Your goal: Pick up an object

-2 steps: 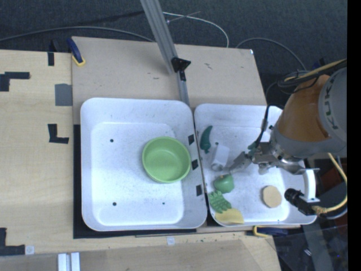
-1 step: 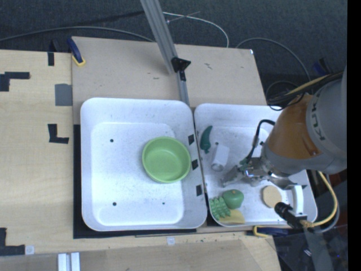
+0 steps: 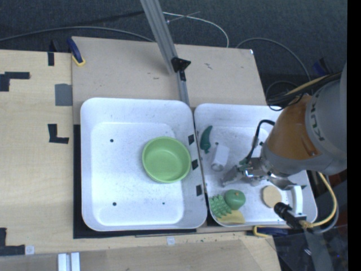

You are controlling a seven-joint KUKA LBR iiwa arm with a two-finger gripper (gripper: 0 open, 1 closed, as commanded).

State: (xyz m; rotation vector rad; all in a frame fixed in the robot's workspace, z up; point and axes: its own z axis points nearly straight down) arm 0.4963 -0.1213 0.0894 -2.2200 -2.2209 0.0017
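In the right bin (image 3: 256,110), a green round object (image 3: 234,198) is seen near the front wall, with a small grey piece (image 3: 219,156) further back. The gripper (image 3: 230,175) is placed low between them; its state cannot be told. A green bowl (image 3: 166,160) is held in the left bin (image 3: 101,151).
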